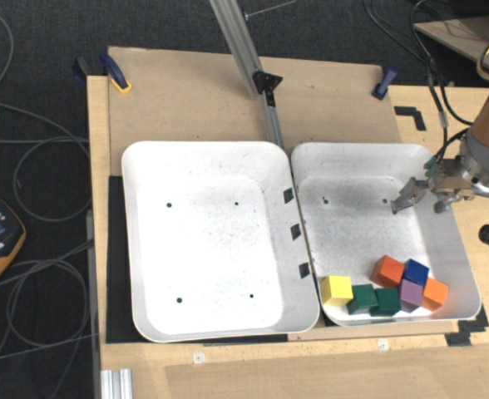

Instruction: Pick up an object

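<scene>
Several small blocks lie clustered at the front of the right bin [344, 160]: a yellow block [338, 288], two green blocks [373, 300], a red-orange block [387, 270], a blue block [416, 270], a purple block [412, 292] and an orange block [435, 293]. My gripper [423, 201] hangs over the back right part of that bin, well behind the blocks. Its fingers stand open with nothing between them.
The left bin [136, 223] sits beside the right one, with black clips along their shared wall. A slanted metal pole [244, 48] rises behind the bins. Blue clamps hold the board's back corners. Cables and a yellow device lie on the floor at left.
</scene>
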You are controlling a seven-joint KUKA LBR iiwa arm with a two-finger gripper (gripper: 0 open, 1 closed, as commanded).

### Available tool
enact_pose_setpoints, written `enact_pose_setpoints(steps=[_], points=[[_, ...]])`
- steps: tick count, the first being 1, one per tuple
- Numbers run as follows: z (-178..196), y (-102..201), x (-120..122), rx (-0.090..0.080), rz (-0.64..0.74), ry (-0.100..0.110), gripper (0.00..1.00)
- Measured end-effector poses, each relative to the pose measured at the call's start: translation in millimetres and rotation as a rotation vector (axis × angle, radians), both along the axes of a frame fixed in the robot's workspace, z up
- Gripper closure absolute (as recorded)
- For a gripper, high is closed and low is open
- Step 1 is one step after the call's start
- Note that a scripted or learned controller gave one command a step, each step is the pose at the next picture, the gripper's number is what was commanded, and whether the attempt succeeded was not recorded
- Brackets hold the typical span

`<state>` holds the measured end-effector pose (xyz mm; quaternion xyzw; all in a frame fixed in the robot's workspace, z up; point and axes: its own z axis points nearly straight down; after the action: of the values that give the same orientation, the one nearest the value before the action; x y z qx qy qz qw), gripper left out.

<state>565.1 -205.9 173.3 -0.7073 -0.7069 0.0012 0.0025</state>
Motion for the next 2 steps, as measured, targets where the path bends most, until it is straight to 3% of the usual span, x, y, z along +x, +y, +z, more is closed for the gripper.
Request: enact_pose_setpoints(steps=[2], points=[[-75.9,1.6,-4.3,0.0,0.001,0.0,0.0]])
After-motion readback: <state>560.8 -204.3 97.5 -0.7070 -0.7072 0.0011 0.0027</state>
